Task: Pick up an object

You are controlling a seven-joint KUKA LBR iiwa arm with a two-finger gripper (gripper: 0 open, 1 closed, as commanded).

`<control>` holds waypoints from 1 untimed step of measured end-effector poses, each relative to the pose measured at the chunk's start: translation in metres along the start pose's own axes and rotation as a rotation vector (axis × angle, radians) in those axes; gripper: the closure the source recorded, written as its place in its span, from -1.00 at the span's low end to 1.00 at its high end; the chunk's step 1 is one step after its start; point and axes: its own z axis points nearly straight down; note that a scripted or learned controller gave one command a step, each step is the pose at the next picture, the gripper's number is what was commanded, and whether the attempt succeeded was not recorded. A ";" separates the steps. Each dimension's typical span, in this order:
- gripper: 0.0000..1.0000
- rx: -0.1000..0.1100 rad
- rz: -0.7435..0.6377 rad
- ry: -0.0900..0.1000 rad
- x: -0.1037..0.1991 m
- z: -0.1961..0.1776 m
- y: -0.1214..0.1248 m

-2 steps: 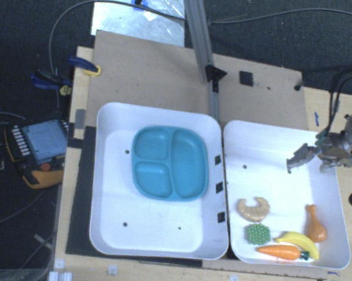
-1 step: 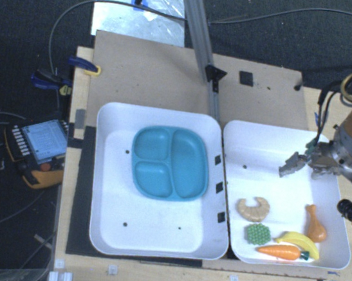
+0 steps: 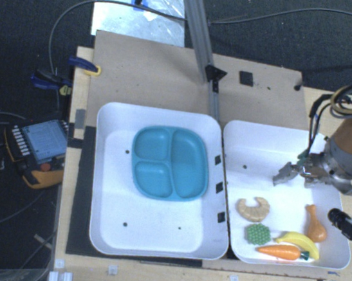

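Note:
The right bin (image 3: 253, 147) holds a tan croissant (image 3: 253, 209), a green knobbly piece (image 3: 258, 233), a yellow banana (image 3: 299, 241), an orange carrot (image 3: 279, 251) and a brown drumstick (image 3: 315, 224), all grouped at its near right. My gripper (image 3: 298, 174) hangs over the bin's right middle, above and behind these items, roughly above the gap between croissant and drumstick. It stands open, with nothing between its fingers (image 3: 283, 176).
A blue divided plate (image 3: 169, 163) lies in the left bin (image 3: 109, 179). A metal pole (image 3: 201, 33) slants down to the bins' shared back edge. Cables and a handheld unit (image 3: 37, 146) sit left of the bench. The right bin's back left floor is bare.

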 end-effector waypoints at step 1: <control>-1.00 -0.001 0.000 0.001 0.010 0.057 -0.002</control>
